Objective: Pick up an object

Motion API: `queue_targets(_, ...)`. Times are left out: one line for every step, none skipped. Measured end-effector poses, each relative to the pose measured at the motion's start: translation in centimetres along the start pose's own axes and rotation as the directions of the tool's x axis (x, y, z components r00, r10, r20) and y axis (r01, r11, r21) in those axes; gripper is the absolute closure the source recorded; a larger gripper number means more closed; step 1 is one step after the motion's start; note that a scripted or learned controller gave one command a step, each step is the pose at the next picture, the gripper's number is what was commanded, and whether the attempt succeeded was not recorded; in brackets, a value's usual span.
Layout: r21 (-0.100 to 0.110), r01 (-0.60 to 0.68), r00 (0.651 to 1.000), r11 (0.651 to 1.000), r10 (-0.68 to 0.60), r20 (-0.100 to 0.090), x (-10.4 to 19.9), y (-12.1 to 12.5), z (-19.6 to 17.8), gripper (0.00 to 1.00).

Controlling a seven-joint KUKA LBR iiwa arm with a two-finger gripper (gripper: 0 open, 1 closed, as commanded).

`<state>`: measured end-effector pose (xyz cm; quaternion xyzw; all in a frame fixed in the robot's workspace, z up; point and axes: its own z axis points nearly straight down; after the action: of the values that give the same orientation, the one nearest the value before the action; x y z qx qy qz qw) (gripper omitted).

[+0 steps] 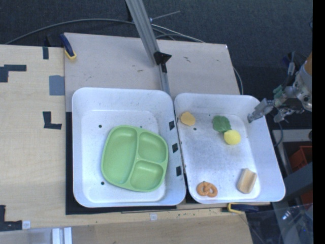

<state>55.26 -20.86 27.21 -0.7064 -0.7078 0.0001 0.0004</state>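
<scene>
The right bin holds several small items: an orange-yellow chunk near its far left corner, a green leafy piece, a yellow lemon touching it, a tan bread-like block and a brown pretzel near the front wall. My gripper hangs over the bin's far right rim, to the right of the green piece and the lemon. Its fingers stand apart, one grey finger pointing in over the bin, with nothing between them.
A green divided plate lies in the left bin. A grey metal pole slants down to the bins' shared far edge. Cables run across the dark floor behind the bench. A blue and yellow clamp sits at the far left.
</scene>
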Motion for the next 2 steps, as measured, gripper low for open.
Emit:
queue_targets(0.0,0.0,1.0,1.0,0.0,0.0,0.0,0.0,0.0,0.0)
queue_targets(0.005,-0.001,1.0,1.0,0.001,0.0,-0.1,-0.9,4.8,0.0)
